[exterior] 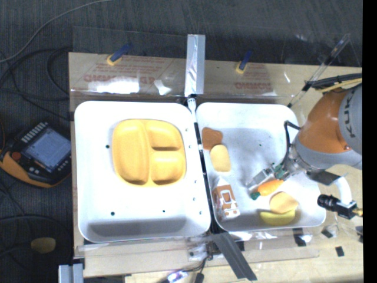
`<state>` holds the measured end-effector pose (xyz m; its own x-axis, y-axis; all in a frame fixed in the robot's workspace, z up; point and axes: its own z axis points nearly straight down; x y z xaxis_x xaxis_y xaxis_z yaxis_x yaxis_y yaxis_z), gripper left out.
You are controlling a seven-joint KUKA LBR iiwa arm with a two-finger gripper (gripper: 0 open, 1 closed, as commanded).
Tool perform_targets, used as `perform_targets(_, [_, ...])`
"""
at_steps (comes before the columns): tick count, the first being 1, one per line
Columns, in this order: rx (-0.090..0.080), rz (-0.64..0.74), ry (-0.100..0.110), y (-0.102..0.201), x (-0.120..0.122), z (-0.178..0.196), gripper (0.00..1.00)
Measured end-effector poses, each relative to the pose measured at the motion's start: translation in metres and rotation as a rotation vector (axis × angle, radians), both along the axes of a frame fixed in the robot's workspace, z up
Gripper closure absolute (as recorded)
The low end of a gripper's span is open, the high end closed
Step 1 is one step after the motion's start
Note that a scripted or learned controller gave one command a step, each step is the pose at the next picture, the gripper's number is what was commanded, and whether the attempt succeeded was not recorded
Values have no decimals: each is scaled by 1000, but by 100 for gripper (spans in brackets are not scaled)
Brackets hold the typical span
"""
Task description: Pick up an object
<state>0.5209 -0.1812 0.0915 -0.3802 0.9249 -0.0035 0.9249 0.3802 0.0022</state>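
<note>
Right bin (247,114) — tool (266,176) low over carrot (270,187)

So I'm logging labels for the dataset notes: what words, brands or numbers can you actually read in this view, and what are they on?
"KU", the start of a cut-off word, on the orange band of the arm.
Red mirrored print on the clear sheets behind the bins: too blurred to read.
Print on the small carton in the right bin: too small to read.
Screen of the handheld pendant: unreadable.
</note>
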Motion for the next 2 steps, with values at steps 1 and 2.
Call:
perform_targets(1, [-4,15,-10,-13,-30,-2,0])
perform_targets(2, [-5,15,-14,-13,-29,8,100])
